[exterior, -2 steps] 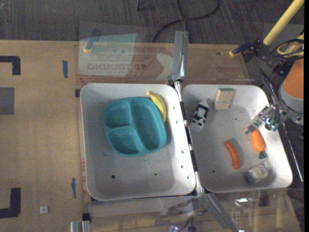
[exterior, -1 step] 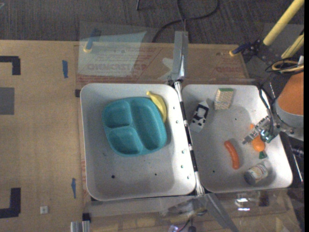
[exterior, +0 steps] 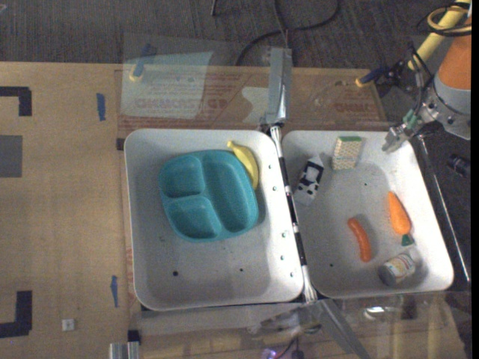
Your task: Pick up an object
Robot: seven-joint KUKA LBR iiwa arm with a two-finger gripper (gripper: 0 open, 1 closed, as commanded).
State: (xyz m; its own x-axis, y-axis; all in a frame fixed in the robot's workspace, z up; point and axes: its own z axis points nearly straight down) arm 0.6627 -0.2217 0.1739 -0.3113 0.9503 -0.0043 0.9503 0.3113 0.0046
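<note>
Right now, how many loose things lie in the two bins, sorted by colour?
Teal: 1, the divided plate
Yellow: 1, the banana
Orange: 2, the sausage and the carrot
Black and white: 1, the cow toy
Pale checked: 1, the small box
Grey: 1, the can
Total: 7

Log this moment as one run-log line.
stage: approach | gripper: over right bin's far right corner, holding nothing | right bin: carrot, sausage, can, box | left bin: teal tray, banana
</note>
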